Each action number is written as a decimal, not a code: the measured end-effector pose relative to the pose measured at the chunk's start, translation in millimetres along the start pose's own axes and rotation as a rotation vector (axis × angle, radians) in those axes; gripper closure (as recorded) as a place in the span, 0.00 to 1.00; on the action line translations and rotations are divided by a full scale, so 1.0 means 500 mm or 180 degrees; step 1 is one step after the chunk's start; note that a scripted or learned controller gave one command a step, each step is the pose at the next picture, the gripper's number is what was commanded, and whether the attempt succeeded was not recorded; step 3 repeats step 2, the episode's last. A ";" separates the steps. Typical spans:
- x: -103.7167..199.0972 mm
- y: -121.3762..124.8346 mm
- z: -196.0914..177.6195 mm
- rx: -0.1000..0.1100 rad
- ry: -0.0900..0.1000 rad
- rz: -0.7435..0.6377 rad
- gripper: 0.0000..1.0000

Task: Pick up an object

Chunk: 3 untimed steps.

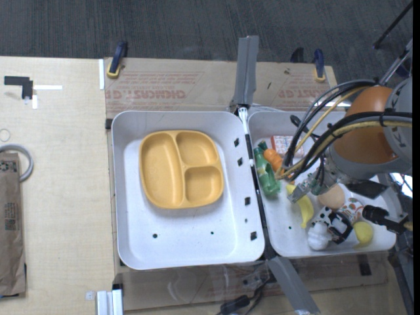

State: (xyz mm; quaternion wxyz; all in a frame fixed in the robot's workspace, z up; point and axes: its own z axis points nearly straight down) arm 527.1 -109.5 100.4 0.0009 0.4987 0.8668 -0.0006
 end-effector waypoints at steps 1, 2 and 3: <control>0.004 0.128 -0.182 0.0001 0.0000 -0.0222 1.00; -0.105 0.152 -0.247 -0.0005 -0.0007 -0.1182 1.00; -0.105 0.152 -0.247 -0.0005 -0.0007 -0.1182 1.00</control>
